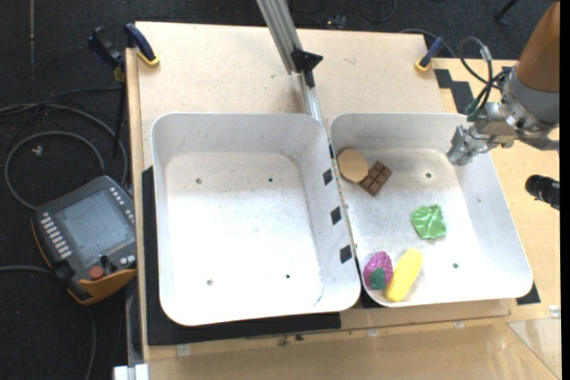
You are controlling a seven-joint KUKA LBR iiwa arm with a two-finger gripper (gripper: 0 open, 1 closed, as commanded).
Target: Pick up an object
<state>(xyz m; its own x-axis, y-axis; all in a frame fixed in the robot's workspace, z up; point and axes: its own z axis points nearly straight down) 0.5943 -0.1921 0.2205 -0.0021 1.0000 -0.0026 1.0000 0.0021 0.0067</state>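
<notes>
The right bin (481,191) holds several small objects. A tan round piece (352,164) lies at its far left, touching a brown chocolate-bar piece (375,179). A green leafy piece (429,222) sits near the middle. At the front, a purple and green berry-like piece (378,270) rests beside a yellow banana-like piece (404,273). My gripper (463,148) hangs over the bin's far right side, above and apart from all the objects. Nothing shows between its fingers, and I cannot make out their spacing.
The left bin (178,191) stands beside the right one, with a marked divider wall (338,209) between them. A slanted metal pole (276,4) crosses the bench's far side. Yellow clamps (147,58) sit at the far corners. A teach pendant (85,236) lies at left.
</notes>
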